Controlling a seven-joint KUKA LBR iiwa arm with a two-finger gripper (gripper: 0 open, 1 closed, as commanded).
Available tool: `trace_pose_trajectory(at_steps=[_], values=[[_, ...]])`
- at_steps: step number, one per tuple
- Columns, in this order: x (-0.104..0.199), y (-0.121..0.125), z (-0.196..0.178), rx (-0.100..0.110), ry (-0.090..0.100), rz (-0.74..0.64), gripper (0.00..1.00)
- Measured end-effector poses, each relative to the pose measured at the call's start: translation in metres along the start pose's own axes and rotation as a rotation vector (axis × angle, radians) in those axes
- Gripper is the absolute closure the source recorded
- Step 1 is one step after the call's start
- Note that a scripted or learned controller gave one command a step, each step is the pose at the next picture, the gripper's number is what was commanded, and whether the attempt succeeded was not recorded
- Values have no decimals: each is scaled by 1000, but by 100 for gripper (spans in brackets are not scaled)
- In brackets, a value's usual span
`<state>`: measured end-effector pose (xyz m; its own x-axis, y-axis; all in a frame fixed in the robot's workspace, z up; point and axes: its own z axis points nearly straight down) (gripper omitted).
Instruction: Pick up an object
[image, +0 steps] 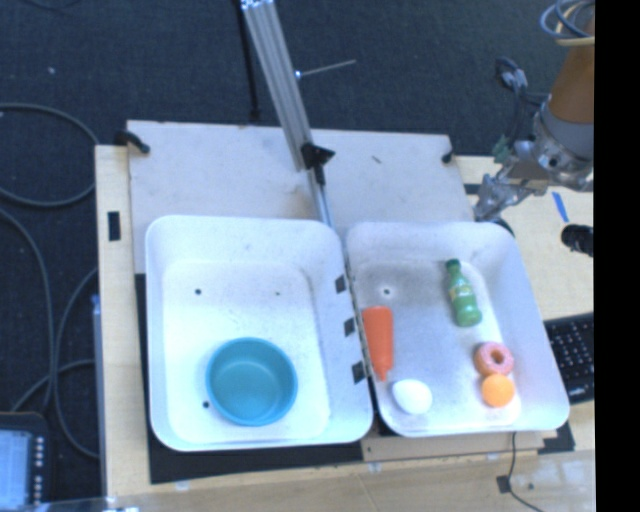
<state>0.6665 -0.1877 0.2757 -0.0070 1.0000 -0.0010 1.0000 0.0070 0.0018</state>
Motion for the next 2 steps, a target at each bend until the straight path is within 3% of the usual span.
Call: trace_pose_trajectory(at_steps=[2], values=[[92,-43,-8,3,4,-1,100]])
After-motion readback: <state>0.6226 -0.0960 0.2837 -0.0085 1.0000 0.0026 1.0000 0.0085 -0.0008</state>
